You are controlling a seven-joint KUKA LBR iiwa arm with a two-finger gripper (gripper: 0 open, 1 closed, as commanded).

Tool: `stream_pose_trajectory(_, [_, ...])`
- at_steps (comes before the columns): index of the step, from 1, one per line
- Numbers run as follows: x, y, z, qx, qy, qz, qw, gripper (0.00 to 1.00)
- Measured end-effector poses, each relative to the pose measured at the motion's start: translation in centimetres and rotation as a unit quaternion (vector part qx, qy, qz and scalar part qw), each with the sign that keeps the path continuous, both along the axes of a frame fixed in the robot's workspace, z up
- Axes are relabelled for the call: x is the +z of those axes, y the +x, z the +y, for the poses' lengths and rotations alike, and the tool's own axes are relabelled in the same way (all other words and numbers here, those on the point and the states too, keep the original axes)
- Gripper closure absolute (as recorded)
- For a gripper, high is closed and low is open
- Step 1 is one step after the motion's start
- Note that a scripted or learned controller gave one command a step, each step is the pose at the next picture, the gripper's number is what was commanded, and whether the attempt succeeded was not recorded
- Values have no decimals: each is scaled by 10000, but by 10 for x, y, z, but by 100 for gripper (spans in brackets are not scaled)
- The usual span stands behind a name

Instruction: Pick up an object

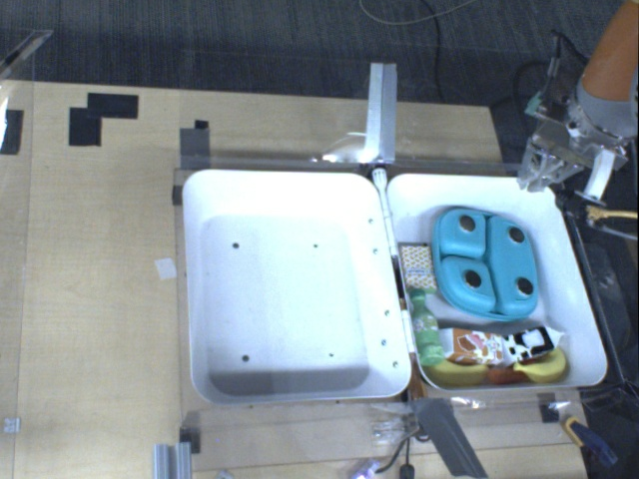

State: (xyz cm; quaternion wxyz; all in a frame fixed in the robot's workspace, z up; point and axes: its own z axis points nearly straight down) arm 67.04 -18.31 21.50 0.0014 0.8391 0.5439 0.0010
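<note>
One blue tray (486,262), one green bottle (425,325).

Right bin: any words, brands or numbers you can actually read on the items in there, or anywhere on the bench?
No text is legible.
Printed packet at the right bin's front: colourful print, too blurred to read.
Green bottle: label too small.
Patterned card: dots, no readable words.
Blue tray: no markings.

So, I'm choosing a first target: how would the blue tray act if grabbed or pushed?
The blue tray looks like moulded plastic, so probably stiff and light. It is wide with rounded edges, so the fingers may slip unless they take a rim. Lying flat in the right bin, it should slide, not roll.
</note>
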Motion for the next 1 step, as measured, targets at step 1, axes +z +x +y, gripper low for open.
stream_pose_trajectory(1, [60, 0, -8, -371, -2, 0, 9993, 100])
